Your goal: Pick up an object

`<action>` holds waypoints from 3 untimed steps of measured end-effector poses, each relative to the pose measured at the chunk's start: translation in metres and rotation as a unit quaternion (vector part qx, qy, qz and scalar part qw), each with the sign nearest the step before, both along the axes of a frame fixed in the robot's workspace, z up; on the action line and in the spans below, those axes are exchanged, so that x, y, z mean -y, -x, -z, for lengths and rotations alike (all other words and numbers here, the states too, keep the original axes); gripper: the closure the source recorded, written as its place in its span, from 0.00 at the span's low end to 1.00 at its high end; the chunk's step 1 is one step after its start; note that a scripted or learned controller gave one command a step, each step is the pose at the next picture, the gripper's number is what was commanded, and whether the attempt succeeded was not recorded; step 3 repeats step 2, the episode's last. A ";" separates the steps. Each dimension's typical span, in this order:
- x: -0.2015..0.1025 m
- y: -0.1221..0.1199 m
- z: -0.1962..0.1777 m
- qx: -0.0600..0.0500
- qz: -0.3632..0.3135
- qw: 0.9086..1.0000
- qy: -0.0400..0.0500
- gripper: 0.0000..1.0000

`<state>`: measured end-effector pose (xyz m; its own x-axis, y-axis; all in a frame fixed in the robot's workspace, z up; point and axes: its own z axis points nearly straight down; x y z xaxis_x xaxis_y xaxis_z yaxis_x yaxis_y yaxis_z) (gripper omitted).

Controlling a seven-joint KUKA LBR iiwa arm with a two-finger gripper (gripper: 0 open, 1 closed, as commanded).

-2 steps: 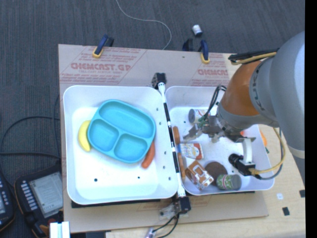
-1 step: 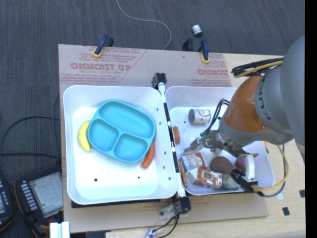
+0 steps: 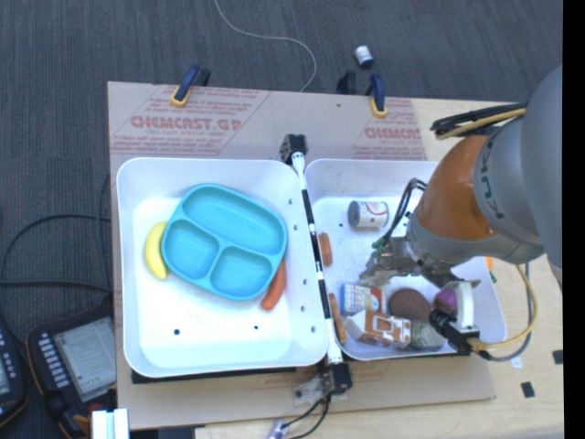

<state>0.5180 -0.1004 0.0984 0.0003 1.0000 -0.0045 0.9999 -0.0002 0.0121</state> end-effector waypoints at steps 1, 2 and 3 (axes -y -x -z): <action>0.059 -0.131 0.012 -0.014 -0.001 1.000 -0.002 1.00; 0.059 -0.130 0.003 -0.016 -0.002 1.000 -0.001 1.00; 0.059 -0.130 0.003 -0.016 -0.002 1.000 -0.001 1.00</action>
